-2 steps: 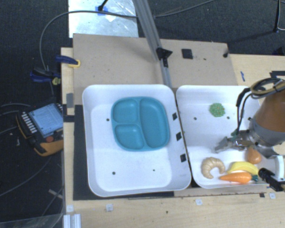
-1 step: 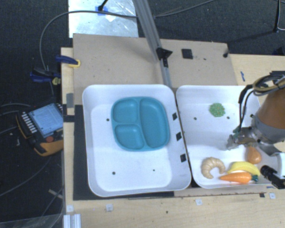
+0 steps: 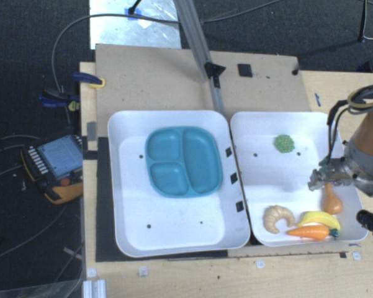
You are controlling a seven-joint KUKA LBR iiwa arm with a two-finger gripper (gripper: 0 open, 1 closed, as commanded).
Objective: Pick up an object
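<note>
End effector (image 3: 326, 180): hung over the right bin (image 3: 260, 126); grip state impossible to tell.
Orange pear-shaped piece (image 3: 331, 201): lay just beneath it, apparently touching.

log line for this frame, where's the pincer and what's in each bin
pincer: right bin, right side, above pear-like item | also: green ball, croissant, banana, carrot | left bin: blue plate
</note>
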